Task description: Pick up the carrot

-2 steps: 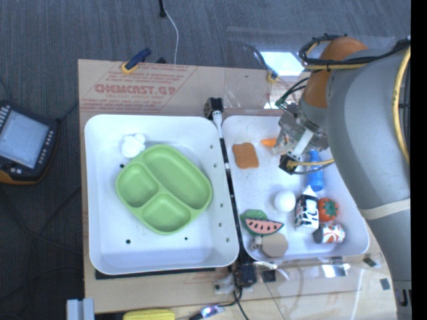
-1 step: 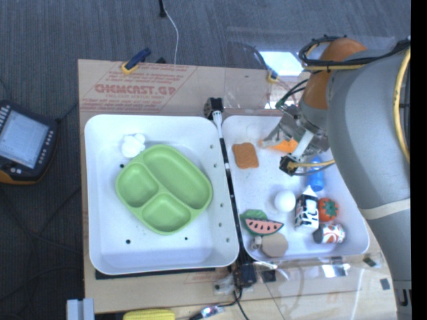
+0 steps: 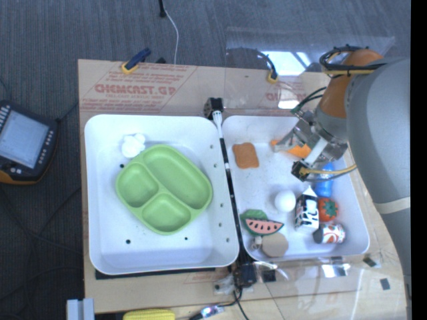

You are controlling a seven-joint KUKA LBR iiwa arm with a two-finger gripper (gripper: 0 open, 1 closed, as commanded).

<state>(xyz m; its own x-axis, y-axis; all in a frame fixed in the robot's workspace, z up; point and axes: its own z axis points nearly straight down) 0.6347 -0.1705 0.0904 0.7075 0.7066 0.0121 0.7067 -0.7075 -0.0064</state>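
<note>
Hovering low over the carrot, gripper lined up for a grab; clenched or released, impossible to tell.

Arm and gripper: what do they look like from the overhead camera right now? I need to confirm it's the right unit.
The arm is bulky, smooth and grey, with an orange band above the wrist. Thin dark cables loop around that band, and a yellowish cable runs near the gripper, which is a compact metal and black assembly. No readable markings are visible.
</note>
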